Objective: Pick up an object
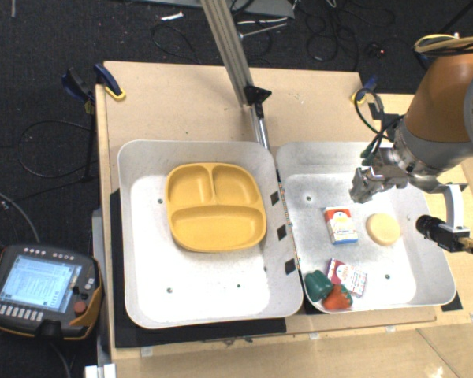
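The right bin holds a small white carton with a red top, a pale yellow round piece, a white and red packet and a red and green toy vegetable at its front edge. My gripper hangs over the back of the right bin, up and to the right of the carton and up and left of the round piece. Nothing shows between its fingers.
A yellow divided plate lies in the left bin. A metal pole slants up from between the bins. A teach pendant lies off the bench at the lower left. Clamps grip the bench's back corners.
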Robot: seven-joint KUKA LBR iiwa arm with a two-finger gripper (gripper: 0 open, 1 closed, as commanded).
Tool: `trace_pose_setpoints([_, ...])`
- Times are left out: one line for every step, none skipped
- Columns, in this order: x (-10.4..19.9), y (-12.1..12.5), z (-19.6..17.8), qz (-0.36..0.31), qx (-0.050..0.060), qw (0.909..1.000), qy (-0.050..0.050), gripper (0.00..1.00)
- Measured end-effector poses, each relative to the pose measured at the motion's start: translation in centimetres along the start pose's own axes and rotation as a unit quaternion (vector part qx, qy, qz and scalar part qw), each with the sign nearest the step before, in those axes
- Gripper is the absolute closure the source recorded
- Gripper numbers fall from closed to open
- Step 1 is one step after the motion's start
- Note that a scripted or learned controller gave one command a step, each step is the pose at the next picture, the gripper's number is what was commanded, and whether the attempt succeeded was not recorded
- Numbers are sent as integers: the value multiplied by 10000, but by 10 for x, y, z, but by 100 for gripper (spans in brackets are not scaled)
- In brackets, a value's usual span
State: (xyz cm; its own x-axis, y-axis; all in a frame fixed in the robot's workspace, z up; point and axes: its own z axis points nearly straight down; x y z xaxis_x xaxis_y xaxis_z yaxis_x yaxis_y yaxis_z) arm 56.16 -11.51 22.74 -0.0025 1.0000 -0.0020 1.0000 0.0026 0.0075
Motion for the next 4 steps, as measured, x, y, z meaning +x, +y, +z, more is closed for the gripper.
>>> trace_pose_setpoints([0, 2, -43, -1, 5, 10000, 0, 100])
trace_pose_setpoints([57, -1, -45, -26, 37, 10000, 20, 100])
trace_pose_setpoints([107, -2, -41, -27, 39, 10000, 16, 100])
trace_pose_setpoints([163, -20, -36, -27, 52, 10000, 16, 100])
